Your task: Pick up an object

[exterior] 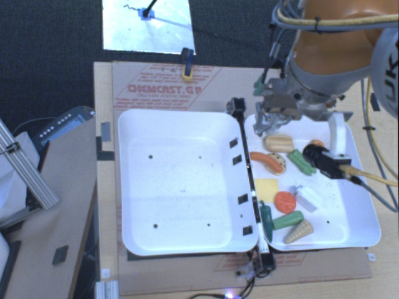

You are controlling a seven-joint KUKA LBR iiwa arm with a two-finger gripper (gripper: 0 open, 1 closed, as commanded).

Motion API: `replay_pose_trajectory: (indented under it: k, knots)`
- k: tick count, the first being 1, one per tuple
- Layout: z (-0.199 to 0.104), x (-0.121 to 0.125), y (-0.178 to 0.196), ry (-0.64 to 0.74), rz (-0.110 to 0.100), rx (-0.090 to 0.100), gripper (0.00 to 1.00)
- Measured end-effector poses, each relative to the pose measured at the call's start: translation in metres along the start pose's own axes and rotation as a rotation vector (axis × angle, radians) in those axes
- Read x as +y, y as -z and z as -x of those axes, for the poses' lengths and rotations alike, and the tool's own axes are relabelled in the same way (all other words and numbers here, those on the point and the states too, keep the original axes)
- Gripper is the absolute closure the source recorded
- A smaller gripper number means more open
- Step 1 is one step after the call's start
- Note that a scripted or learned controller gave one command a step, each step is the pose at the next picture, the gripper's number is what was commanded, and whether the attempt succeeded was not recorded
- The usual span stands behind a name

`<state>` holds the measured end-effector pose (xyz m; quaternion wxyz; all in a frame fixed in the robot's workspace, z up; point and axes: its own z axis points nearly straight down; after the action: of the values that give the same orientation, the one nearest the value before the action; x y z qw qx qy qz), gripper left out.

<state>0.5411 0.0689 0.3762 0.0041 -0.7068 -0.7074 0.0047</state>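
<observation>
Toys crowd the right bin [358, 226]: a tan bread roll [278, 143], a hot dog [269, 161], a yellow slice [267, 189], a red disc [285, 202], green pieces, and a cone [300, 230]. My gripper [267, 123] hangs at the bin's far left corner, just beside the roll (whether it touches, I cannot tell). Its opening I cannot tell either. The left bin [181, 179] lies alongside.
</observation>
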Motion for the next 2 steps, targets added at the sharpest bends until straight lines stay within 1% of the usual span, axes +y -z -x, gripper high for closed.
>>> replay_pose_trajectory:
  k: [1, 2]
  knots:
    - [-0.075, -0.012, 0.12, 0.011, 0.026, 0.006, 1.0]
    - [-0.058, 0.089, 0.162, -0.001, 0.023, 0.001, 1.0]
